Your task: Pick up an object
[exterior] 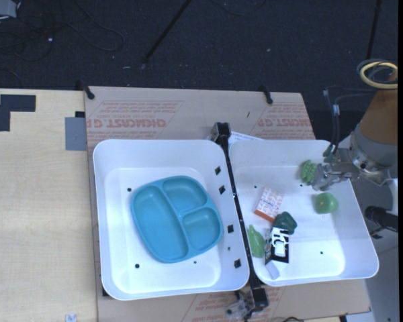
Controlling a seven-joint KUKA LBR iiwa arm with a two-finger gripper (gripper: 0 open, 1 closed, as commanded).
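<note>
While the arm point(376, 129) reaches in from the side, your gripper point(328, 170) hangs over the far edge of the right bin point(363, 260), and you cannot tell if it is wide or closed. A dark green lump point(309, 172) sits right beside it, and a light green ball point(326, 202) lies just below. Nearer the middle wall lie an orange card point(269, 202) and a small pile. You look to be lining up a grab. Next, drop straight down on one green thing.

Grey arm with orange band entering from the right, end effector point(328, 173) low, wrist angled leftward
</note>
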